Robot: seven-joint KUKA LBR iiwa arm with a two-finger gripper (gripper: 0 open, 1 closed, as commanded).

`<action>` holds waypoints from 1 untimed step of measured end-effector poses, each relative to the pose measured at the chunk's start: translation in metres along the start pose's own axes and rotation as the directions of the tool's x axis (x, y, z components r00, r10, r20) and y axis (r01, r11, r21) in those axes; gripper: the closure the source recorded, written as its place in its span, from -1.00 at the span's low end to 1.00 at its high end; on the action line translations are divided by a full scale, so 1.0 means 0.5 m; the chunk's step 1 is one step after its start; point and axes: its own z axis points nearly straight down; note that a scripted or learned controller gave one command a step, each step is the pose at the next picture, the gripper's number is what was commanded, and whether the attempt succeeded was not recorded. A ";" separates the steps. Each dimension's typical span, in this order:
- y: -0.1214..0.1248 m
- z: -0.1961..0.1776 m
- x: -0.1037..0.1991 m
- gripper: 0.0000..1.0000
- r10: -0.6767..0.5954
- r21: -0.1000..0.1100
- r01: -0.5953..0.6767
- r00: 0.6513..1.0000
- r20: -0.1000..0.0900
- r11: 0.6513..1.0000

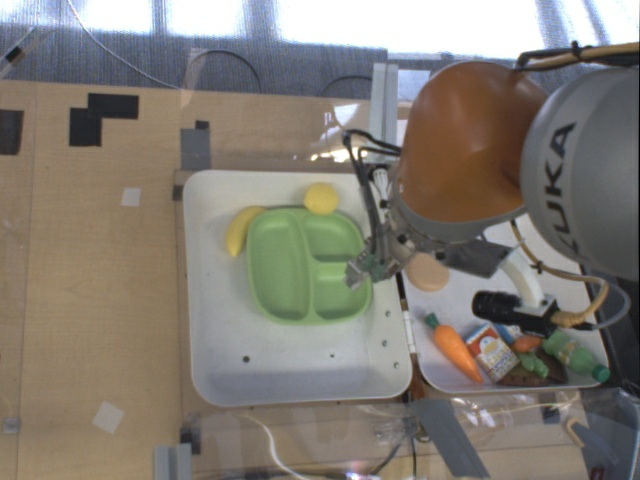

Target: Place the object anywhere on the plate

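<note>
We see the gripper (362, 268) over the right rim of the green plate (300, 268); can't tell the jaws' state or any held object. We'd shift left over a compartment, lower, then release.

KUKA iiwa arm (585, 168) entering from the right, grey housing lettered "KUKA", orange band (465, 148) above the wrist. The wrist points down and leftward. Gripper (362, 268) at its lower left end, small and dark; cables run alongside it. State of the jaws not discernible.
</note>
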 end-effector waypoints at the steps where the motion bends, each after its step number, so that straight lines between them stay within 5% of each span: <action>1: -0.097 -0.085 -0.158 1.00 0.058 -0.002 -0.058 0.998 0.005 0.998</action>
